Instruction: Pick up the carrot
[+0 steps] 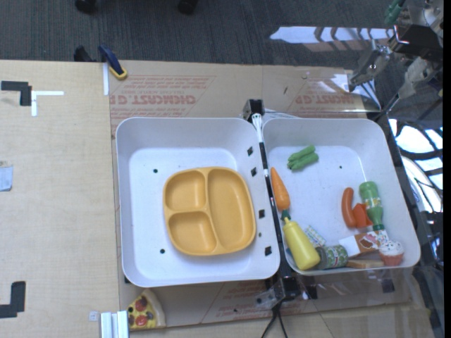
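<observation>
Camera view: carrot (280,189) lies in right bin (384,143), tight vs left wall, just above mustard bottle (300,245), so approach likely cramped. Tool (366,67) up top right, well apart; open/closed can't tell.

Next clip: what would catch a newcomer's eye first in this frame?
The yellow divided plate stands out first, sitting alone in the middle of the left bin. Next comes the right bin, with toy food crowded toward its near and left sides: the carrot lies against the left wall, a yellow bottle just below it, and green beans lie apart near the far side.
</observation>
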`<state>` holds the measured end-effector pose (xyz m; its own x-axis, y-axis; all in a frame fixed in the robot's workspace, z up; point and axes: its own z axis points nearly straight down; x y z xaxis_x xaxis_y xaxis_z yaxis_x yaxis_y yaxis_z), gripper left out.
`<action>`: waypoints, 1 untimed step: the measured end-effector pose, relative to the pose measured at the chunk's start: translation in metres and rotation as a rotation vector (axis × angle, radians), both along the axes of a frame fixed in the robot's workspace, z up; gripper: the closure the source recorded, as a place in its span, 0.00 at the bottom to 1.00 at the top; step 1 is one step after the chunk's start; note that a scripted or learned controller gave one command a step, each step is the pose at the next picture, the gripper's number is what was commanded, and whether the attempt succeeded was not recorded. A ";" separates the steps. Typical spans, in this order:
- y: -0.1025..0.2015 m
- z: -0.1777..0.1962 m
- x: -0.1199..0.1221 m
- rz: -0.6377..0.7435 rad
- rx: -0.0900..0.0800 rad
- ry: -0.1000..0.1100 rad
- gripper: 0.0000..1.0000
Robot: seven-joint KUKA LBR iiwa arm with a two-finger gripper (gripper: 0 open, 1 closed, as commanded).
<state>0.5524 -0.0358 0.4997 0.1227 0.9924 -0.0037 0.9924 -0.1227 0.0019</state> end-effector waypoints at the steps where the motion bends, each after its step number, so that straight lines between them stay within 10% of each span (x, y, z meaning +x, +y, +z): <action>1: -0.041 0.040 0.081 -0.134 0.000 0.005 0.00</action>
